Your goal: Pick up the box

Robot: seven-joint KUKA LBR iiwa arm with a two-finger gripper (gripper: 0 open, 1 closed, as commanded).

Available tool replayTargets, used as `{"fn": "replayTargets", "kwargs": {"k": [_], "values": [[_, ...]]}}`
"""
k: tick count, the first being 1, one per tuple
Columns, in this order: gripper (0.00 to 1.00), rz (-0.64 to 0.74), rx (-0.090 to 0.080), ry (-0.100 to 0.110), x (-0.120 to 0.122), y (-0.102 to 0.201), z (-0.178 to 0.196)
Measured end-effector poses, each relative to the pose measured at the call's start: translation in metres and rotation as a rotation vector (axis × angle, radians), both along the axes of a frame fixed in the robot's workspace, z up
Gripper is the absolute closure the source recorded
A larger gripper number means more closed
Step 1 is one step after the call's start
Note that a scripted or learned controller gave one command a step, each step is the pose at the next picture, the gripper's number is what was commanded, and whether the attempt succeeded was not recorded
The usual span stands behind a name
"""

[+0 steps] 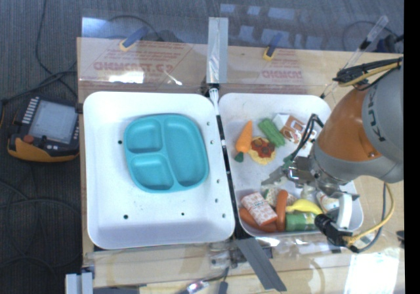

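- Box (257,207) is lying in the right bin (231,148), near its front left corner, touching a red carrot-like piece (281,203) and crowded by a yellow banana (304,206) and a green item (298,221)
- Tool (293,171) is hanging just beside and above the box, dark parts blurring together, so I cannot tell how it is set
- Nothing is sitting in the tool; the box is resting on the bin floor, so lifting is, by my judgement, not yet done
- Orange carrot (244,136) and green vegetable (270,131) are lying farther back
- Left bin (98,168) is carrying a teal tray (167,153) on the table (164,56)
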State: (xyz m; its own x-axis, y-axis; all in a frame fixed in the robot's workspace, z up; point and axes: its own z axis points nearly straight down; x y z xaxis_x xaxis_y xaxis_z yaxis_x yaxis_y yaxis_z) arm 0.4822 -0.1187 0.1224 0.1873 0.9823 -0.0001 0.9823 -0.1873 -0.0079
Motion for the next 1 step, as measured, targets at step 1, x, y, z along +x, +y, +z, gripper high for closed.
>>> {"fn": "replayTargets", "kwargs": {"k": [1], "values": [[0.0,0.061,-0.009,-0.022,0.0053,0.0181,-0.0328]]}}
